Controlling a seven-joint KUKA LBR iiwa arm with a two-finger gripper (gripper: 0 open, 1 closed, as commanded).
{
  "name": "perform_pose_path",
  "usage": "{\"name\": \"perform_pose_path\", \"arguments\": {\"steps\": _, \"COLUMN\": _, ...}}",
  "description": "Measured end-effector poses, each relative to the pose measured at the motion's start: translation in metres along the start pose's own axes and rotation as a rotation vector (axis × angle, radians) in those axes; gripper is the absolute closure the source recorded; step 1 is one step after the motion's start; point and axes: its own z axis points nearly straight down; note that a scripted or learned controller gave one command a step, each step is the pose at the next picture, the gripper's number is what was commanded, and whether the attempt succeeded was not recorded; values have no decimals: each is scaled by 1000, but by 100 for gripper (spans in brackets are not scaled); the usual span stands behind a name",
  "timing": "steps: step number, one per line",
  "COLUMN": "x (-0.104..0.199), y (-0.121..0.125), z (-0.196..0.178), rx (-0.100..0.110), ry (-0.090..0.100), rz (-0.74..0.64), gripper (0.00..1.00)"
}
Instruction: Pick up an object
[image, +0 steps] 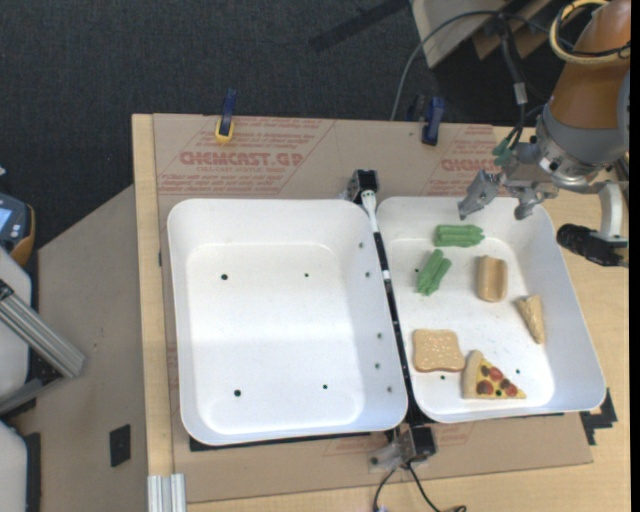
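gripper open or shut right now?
Open: the gripper shows two fingers spread apart with nothing between them, above the right bin's far edge near a green piece.

Bright, even light; soft shadows; sharp

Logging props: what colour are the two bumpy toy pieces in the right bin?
Green, seen in the camera view.
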Motion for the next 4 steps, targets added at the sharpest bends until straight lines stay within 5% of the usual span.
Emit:
{"name": "perform_pose_path", "arguments": {"steps": 1, "x": 30, "y": -54, "z": 108, "rx": 14, "ry": 4, "rz": 1, "gripper": 0}}
{"name": "perform_pose_path", "arguments": {"steps": 2, "x": 18, "y": 12, "z": 139, "rx": -7, "ry": -3, "rz": -3, "gripper": 0}}
{"name": "perform_pose_path", "arguments": {"steps": 3, "x": 18, "y": 10, "z": 126, "rx": -8, "ry": -2, "rz": -1, "gripper": 100}}
{"name": "perform_pose_path", "arguments": {"steps": 4, "x": 40, "y": -65, "z": 139, "rx": 8, "ry": 3, "rz": 2, "gripper": 100}}
